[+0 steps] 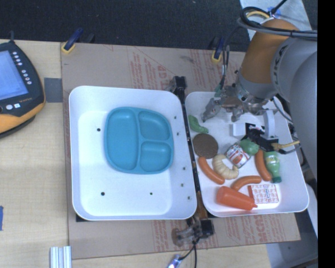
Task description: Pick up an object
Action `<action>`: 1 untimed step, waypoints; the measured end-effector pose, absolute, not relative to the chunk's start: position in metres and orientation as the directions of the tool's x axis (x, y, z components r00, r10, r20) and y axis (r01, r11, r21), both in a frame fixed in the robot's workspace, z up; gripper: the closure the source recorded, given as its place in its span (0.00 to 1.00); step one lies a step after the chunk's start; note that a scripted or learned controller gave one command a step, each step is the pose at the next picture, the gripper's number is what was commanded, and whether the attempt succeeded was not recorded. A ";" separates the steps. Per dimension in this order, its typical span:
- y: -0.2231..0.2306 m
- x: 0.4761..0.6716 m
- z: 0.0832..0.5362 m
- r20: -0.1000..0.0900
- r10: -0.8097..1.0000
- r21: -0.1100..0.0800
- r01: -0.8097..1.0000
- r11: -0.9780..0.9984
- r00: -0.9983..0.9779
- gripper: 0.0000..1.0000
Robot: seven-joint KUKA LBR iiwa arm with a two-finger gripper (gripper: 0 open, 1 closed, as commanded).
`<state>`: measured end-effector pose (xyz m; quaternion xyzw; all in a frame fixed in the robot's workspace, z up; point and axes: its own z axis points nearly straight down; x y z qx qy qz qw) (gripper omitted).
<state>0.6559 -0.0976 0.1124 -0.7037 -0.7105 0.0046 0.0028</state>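
Over right bin's far end, gripper spread open, holding nothing. Below: toy food — green pepper, brown patty, sausages, carrot, red-printed carton, lettering unreadable. Left bin: blue divided plate.

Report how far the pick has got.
Done: the gripper has reached the right bin, near its far edge. In hand: nothing visible; no object shows at its tip. Left: the grasp and lift. The green piece, brown disc and carrot all lie on the bin floor, and the blue tray sits in the left bin.
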 end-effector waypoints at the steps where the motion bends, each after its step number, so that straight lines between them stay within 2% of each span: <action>1: -0.096 0.656 0.092 -0.001 1.000 -0.006 1.000 0.006 -0.006 0.00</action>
